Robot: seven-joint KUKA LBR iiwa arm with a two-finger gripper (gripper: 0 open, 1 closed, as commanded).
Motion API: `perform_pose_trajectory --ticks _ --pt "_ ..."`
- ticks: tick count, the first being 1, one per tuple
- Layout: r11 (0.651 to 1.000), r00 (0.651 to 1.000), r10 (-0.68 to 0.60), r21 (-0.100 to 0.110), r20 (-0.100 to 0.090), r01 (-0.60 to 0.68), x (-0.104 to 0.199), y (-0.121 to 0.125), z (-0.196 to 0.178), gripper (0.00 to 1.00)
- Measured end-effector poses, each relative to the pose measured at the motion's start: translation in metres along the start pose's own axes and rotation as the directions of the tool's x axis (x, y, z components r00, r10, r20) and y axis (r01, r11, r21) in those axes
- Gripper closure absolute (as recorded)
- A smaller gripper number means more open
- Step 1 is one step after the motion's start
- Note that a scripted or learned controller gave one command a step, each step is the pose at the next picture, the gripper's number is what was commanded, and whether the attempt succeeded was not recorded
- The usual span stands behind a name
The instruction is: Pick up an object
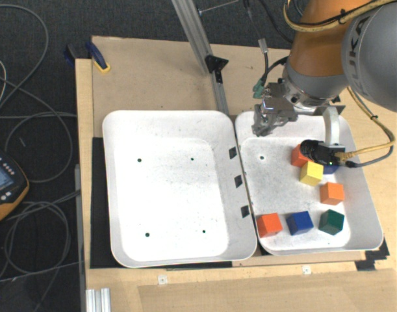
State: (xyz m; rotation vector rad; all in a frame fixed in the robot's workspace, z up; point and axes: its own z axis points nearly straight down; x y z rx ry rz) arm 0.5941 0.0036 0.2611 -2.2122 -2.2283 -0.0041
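The right bin [276,187] holds several small blocks. An orange-red block [299,155] and a yellow block [311,173] lie toward its far right, with an orange block [331,192] just nearer. Along the near wall sit a second orange-red block [270,223], a blue block [299,222] and a green block [331,221]. My gripper [266,123] hangs over the far left corner of this bin, left of the blocks and apart from them. Nothing shows in its grasp.
The left bin [166,187] lies beside the right one, with black clips [238,181] on the shared edge. A slanted metal pole [198,38] rises behind the bins. A black cable fitting [320,152] hangs by the far blocks. Cables and a pendant [3,181] lie off the bench at left.
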Motion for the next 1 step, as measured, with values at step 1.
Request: perform_pose_trajectory --ticks 1 --pt "1.000 1.000 0.001 0.000 0.001 -0.001 0.0472 0.0022 -0.0011 1.00"
